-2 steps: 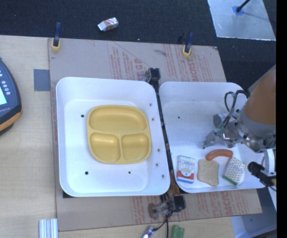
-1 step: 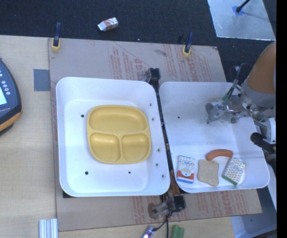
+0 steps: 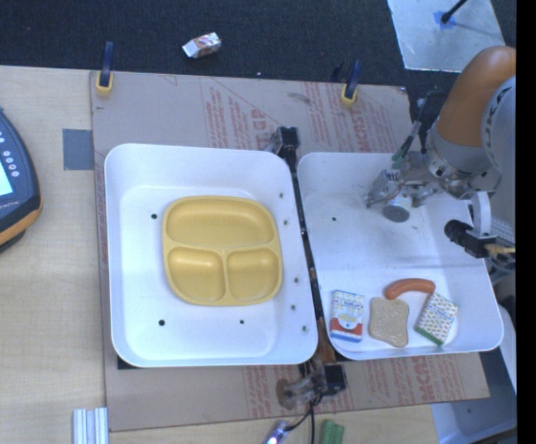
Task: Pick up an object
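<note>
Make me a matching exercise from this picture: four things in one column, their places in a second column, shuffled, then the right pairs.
Things:
1. yellow divided plate
2. sausage
3. small carton
4. tool

Places:
A. right bin, near row, closest to the divider between the bins
B. over the far part of the right bin
C. middle of the left bin
D. right bin, just behind the slice of bread

Pairs: 1-C, 2-D, 3-A, 4-B

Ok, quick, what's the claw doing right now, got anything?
Claw: over the right bin, apart from the toys at its near edge; open or closed cannot be told.
</note>
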You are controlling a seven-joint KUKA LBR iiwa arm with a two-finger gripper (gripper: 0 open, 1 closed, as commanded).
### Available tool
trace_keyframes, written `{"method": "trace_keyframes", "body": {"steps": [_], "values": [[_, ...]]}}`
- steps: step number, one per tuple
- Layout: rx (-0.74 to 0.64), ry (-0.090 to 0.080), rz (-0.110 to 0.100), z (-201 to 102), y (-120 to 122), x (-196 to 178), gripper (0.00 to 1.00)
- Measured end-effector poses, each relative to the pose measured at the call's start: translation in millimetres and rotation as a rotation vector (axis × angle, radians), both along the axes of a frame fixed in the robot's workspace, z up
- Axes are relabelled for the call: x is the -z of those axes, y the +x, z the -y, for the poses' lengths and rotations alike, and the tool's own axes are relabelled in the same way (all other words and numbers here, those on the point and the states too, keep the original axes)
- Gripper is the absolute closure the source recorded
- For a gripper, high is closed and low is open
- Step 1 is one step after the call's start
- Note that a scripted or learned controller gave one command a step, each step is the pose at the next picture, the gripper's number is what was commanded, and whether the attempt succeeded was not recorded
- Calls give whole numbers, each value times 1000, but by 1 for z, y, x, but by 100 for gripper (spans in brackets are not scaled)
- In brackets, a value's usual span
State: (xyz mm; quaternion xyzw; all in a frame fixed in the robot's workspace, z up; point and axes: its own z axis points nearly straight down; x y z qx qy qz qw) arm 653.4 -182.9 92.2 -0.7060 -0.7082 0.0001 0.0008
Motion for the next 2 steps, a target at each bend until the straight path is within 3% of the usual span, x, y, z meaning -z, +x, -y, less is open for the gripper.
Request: {"method": "trace_keyframes", "body": {"steps": [1, 2], "values": [[-3, 0, 0, 0, 0, -11, 100], [0, 0, 2, -62, 4, -72, 100]]}}
